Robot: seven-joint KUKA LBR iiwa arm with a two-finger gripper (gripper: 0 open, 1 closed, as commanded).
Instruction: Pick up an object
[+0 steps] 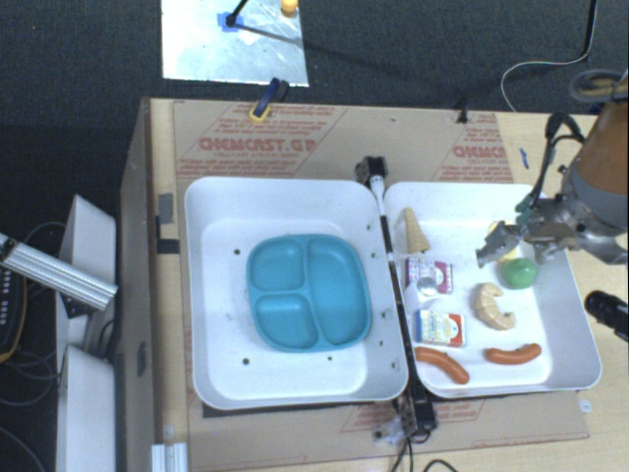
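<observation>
Reading "CHEMCAST GP" in red print on the brown cardboard sheet (257,146) covering the table under both bins. Repeating in red on the cardboard behind the right bin, too partial there to read. Carrying printing too small to make out: the purple-and-white packet (429,275) and the red-and-white small carton (440,327), both lying in the right white plastic bin (580,352) near its left wall.

Hovering over the right bin's far right part, the grey two-finger gripper (516,249), jaws standing parted and gripping nothing. Lying just below the jaws and partly overlapped by them, the small green ball (520,272). Resting just beside the ball, nearer the camera, the tan croissant-shaped toy (493,305). Lying along the near edge, well apart from each other, two orange-red toy sausages (441,364) (512,354). Pointing up the bin's far left corner, the tan cone-shaped piece (414,231).

Sitting flat in the middle of the left white plastic bin (197,264), the blue three-compartment plastic tray (308,291). Clamping the two bins together at the far end of the seam, a black clip (373,170). Lying on the dark floor beyond the table, a shiny silver sheet (234,28) bearing a small yellow object (288,5).
</observation>
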